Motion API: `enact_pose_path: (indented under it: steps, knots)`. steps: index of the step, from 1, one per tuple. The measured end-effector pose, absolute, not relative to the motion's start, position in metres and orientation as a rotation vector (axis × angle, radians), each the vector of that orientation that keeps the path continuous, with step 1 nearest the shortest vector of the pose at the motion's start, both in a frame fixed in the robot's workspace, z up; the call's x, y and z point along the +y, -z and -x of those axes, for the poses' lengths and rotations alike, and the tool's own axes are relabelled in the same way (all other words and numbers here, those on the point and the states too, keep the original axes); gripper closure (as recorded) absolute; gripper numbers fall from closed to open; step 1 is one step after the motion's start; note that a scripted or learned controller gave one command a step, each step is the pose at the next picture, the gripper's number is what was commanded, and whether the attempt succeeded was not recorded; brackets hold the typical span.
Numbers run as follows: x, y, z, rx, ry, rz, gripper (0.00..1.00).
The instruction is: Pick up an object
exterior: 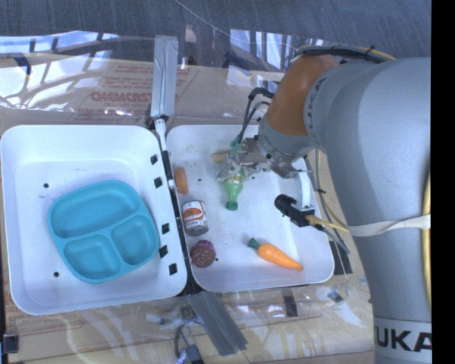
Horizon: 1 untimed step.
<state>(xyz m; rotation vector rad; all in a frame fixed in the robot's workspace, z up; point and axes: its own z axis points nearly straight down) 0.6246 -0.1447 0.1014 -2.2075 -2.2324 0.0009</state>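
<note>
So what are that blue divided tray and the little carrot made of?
The blue divided tray looks like moulded plastic: one even colour, rounded compartment edges, a soft matte sheen. The carrot seems to be a toy, probably plastic or rubber, given its smooth, uniform orange skin and stiff green top; the view is too coarse to be sure which.

White bins (pixel 30 279); light blue divided tray (pixel 102 230); orange carrot (pixel 275 255) with green top; green bottle (pixel 233 192); dark maroon round piece (pixel 202 253); red-and-white labelled can (pixel 195 218).
</note>
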Motion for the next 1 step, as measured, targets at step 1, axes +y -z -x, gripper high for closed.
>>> enact_pose_path:
  steps: [1]
  knots:
    - [-0.0756,-0.2194,-0.6399,-2.238,0.009,2.211,1.0]
